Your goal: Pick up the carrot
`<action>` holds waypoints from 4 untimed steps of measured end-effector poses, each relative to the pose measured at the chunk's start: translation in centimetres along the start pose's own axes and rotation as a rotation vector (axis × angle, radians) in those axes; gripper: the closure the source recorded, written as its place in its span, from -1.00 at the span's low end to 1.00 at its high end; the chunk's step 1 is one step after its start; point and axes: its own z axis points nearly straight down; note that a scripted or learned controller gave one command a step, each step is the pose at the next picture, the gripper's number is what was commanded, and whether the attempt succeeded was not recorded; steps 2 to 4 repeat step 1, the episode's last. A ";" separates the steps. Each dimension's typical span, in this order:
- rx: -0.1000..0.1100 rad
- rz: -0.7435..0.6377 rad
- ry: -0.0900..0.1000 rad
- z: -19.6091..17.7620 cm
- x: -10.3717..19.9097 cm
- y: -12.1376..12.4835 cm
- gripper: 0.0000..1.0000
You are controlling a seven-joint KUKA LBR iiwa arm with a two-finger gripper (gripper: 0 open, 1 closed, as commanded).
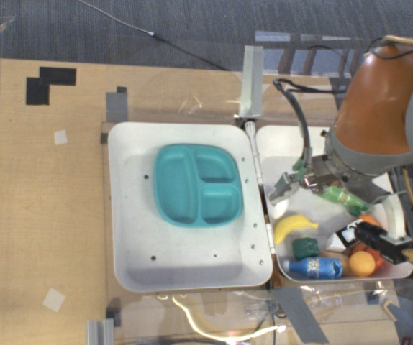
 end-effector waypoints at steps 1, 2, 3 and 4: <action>0.000 0.000 0.000 0.0 0.0 0.0 -1.00; 0.000 0.000 0.000 0.0 0.0 0.0 -1.00; 0.000 0.000 0.000 0.0 0.0 0.0 -1.00; 0.000 0.000 0.000 0.0 0.0 0.0 -1.00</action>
